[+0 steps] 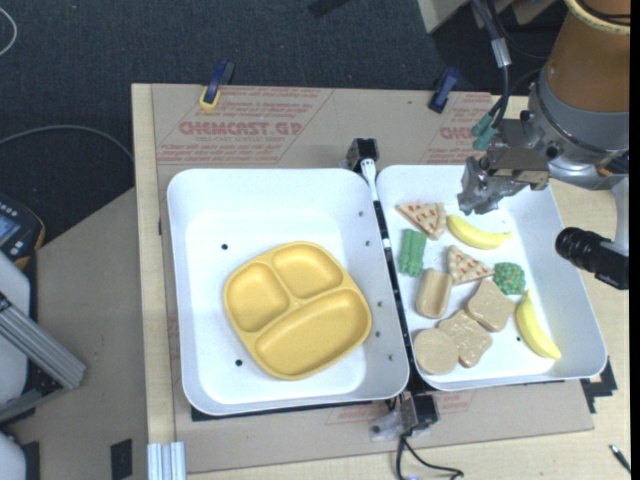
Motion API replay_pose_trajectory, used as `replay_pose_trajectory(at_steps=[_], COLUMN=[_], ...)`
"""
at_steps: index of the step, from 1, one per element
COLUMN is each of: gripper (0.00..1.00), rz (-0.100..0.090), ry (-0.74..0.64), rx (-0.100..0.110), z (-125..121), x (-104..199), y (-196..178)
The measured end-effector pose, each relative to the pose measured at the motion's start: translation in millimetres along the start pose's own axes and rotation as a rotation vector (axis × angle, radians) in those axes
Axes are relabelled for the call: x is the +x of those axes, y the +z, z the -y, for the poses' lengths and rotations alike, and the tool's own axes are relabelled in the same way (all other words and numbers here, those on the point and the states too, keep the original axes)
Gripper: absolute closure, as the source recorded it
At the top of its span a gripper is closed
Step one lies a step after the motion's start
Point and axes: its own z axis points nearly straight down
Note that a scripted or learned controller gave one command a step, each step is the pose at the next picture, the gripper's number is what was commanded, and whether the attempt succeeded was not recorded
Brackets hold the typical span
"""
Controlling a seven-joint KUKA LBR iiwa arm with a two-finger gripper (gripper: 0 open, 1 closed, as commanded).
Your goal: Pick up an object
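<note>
My gripper [478,200] hangs over the back of the right bin [574,313], just above the left end of a yellow banana [477,232]. Nothing shows between its tips. To its left lies a waffle-patterned pizza slice [423,216]. Lower down are a green pickle [411,251], a second pizza slice [466,265], a broccoli floret [508,277], a tan cylinder [433,293], several tan toast and cookie pieces [466,334] and another banana [535,327].
The left bin [195,268] holds a yellow divided plate [296,309]. A black clamp [362,155] sits at the back where the bins meet. Blue clips [214,84] pin the cardboard at the far edge.
</note>
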Motion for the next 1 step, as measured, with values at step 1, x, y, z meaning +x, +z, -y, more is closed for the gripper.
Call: replay_pose_trajectory(at_steps=[1], gripper=[1.00], rz=[0.001], ry=[-0.001], rx=[-0.003], z=[-0.8], x=[0.3], y=[-10.3])
